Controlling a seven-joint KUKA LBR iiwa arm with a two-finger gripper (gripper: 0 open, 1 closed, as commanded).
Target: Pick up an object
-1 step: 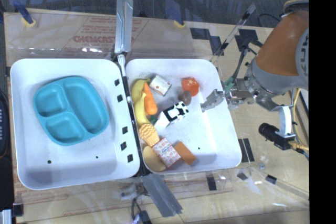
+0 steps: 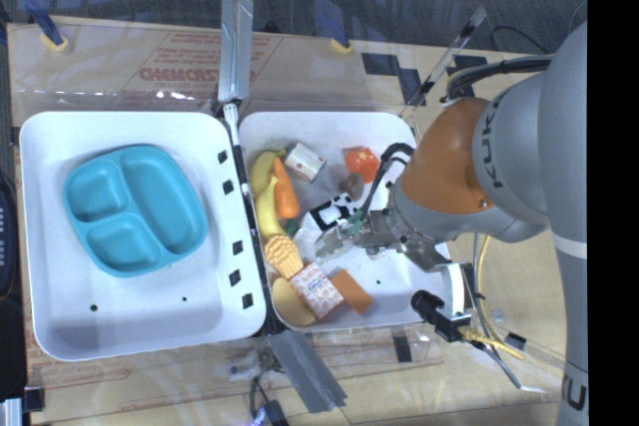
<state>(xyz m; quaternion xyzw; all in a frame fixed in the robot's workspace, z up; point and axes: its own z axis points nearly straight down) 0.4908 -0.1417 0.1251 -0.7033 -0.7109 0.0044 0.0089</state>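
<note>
End effector [image 2: 344,226] lowered into the right bin [image 2: 329,123], amid the clutter near the bin's middle; opening state not discernible, hidden in metallic and black parts. Nothing visibly gripped. Step judged: descent or positioning for a grasp, pick not yet made. Nearest candidates: carrot [image 2: 285,195] just to the left, long axis running from the far wall toward the camera, narrow tip toward the far wall; banana [image 2: 263,195] alongside it, curved, same general axis, lying by the divider. Further out: waffle [image 2: 283,255], printed packet [image 2: 318,289], orange block [image 2: 350,292], small white box [image 2: 303,160], orange-red item [image 2: 361,159]. Next move judged to call for closure across a candidate's short axis, then a straight lift. Left bin [image 2: 40,214] holding a blue divided plate [image 2: 135,209], well apart.
</note>
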